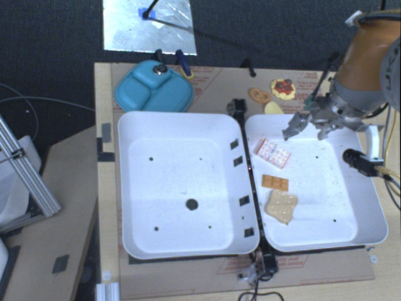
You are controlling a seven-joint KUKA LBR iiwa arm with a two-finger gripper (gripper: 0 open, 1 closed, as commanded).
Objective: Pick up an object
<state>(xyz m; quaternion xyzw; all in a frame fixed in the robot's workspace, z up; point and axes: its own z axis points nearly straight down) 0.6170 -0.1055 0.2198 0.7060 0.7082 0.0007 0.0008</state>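
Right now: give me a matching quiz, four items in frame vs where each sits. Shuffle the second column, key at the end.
Items:
1. pink patterned packet
2. orange cracker
3. teal divided tray
4. dark round disc

Places:
A. on the bench behind the left bin
B. floor of the left bin
C. right bin, nearest the tool
D. right bin, between packet and tan bread slice

Pairs: 1-C, 2-D, 3-A, 4-B

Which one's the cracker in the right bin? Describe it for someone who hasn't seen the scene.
Find the right bin. Three items lie along its left side; the cracker is the middle one, between the pink-and-white packet and the pale bread slice. It's the small flat orange rectangle.
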